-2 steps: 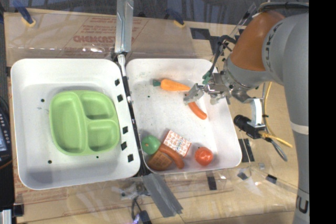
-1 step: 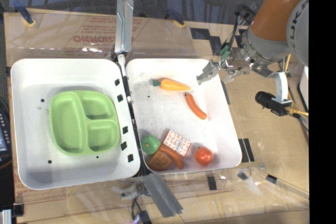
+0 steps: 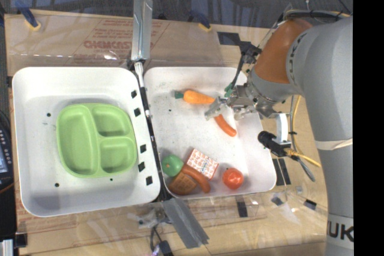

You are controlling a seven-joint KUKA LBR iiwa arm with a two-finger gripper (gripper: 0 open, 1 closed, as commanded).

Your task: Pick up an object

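Gripper [image 3: 221, 108] hangs low in the right bin [image 3: 252, 180], finger state impossible to tell, with the small orange sausage [image 3: 226, 125] just below it, long axis slanting down-right, and the carrot [image 3: 197, 97] just to its left, lying nearly crosswise.

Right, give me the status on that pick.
Nothing looks picked yet. The end effector is down in the right bin, beside the orange sausage-shaped piece, between it and the carrot; both lie on the bin floor. Grasping and lifting remain.
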